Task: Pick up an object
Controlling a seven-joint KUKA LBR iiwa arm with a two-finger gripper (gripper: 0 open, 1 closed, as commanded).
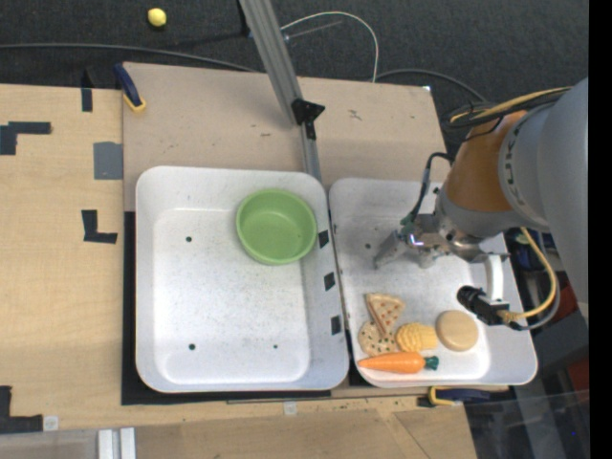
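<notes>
Orange carrot [392,362] at bin's near edge, well below pincer [388,251].

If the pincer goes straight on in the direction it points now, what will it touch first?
The pincer points down and toward the left, over bare floor of the right bin. It would probably meet that floor first. The toy foods lie nearer the front, off this line, though depth is hard to judge here.
</notes>
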